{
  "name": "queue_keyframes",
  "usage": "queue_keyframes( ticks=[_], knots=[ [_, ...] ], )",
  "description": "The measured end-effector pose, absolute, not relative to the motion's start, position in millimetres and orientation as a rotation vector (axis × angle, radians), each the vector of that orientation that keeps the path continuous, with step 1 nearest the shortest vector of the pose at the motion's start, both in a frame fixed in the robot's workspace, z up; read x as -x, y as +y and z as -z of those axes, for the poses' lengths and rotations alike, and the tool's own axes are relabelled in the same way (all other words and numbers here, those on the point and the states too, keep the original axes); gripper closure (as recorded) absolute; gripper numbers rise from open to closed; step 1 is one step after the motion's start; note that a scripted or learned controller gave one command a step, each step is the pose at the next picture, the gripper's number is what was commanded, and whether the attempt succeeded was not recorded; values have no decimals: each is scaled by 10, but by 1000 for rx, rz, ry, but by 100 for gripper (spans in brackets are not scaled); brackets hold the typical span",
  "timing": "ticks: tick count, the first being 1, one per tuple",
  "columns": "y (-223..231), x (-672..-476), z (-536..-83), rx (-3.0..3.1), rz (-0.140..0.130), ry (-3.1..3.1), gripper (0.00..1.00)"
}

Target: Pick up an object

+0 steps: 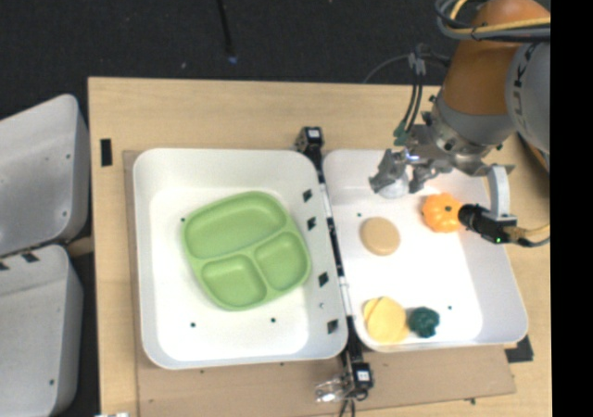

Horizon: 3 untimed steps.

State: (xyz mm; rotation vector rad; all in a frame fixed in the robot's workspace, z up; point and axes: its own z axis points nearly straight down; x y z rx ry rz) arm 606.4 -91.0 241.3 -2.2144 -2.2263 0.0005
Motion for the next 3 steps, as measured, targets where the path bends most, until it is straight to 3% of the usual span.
queue_keyframes(
  ticks=[2,3],
  knots=[
    [50,-6008,-2540,2213,1,-2229,100],
    [599,-5884,-2405,2212,-1,-2227,100]
  ],
)
